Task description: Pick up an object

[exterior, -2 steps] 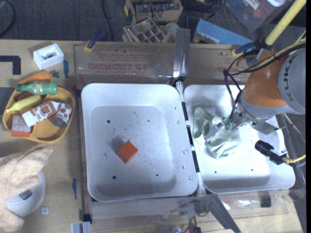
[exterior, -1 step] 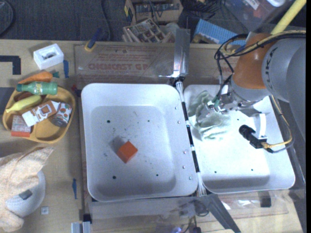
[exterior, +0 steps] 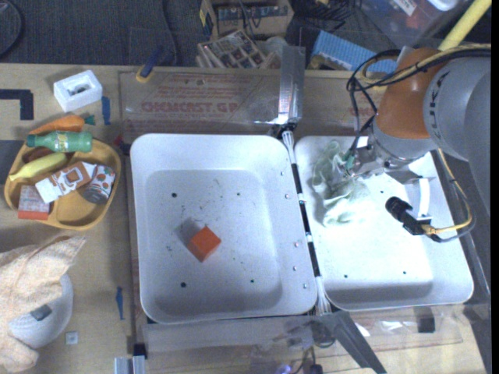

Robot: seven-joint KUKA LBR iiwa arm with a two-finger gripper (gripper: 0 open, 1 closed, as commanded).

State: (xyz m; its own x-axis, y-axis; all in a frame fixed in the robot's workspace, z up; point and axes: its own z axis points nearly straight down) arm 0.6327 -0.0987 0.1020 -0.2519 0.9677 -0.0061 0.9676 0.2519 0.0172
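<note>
My gripper [exterior: 352, 168] hangs in the right bin's [exterior: 437, 287] far-left part. The crumpled pale-green wad [exterior: 335, 209] is just under it, slightly nearer. I cannot tell its grip.

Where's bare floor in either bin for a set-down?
Left bin: bare all around the orange block, widest toward its top and right walls. Right bin: bare across the lower half. It is crowded in its upper left, where pale greenish clutter lies by the pincer.
</note>
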